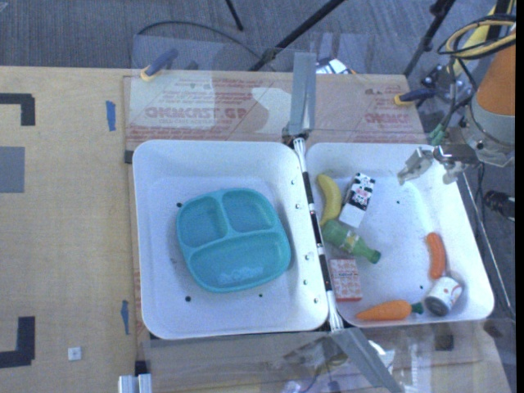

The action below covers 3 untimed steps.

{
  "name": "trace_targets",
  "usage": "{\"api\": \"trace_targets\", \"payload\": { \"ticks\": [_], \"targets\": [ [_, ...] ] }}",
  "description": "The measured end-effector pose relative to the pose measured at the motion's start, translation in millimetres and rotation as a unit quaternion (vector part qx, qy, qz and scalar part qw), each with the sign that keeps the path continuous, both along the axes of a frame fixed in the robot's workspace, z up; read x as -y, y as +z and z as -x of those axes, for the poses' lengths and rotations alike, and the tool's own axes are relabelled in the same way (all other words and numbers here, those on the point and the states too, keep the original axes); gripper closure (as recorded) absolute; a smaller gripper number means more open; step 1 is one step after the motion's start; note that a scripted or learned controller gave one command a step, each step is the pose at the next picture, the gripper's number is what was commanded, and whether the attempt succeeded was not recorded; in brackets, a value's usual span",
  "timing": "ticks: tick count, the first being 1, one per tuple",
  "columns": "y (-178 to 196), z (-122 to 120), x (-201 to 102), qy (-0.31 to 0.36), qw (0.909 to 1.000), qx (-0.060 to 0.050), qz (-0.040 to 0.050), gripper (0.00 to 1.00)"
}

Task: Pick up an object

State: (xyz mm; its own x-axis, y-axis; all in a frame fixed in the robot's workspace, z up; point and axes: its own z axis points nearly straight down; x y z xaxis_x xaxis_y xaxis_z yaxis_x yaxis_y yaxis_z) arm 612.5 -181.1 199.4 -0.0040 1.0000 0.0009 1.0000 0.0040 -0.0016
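Observation:
The right bin (401,219) holds a yellow banana (330,196), a black-and-white carton (358,199), a green bottle (350,241), a red box (345,278), an orange carrot (385,310), an orange-red sausage (437,255) and a small white can (443,295). My gripper (428,173) hangs over the bin's far right corner, open, with nothing between its fingers. It is well right of the carton and above the sausage in the view.
A teal divided plate (233,238) lies in the left bin (164,178). A metal divider (301,105) runs between the bins at the back. Cables and tripod legs crowd the floor behind the bench.

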Motion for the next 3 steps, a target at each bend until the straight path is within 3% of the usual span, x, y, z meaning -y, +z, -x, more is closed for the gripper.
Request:
{"api": "trace_targets", "payload": {
  "ticks": [1,2,3],
  "targets": [
    [10.1,-1.4,-0.8,0.002,1.0000,0.001,0.0005,1.00],
    [10.0,-1.4,-0.9,0.002,1.0000,0.001,0.0006,0.00],
    [-79.8,-15.0,-30.8,0.132,0.9911,0.013,0.0044,0.00]
  ]
}}
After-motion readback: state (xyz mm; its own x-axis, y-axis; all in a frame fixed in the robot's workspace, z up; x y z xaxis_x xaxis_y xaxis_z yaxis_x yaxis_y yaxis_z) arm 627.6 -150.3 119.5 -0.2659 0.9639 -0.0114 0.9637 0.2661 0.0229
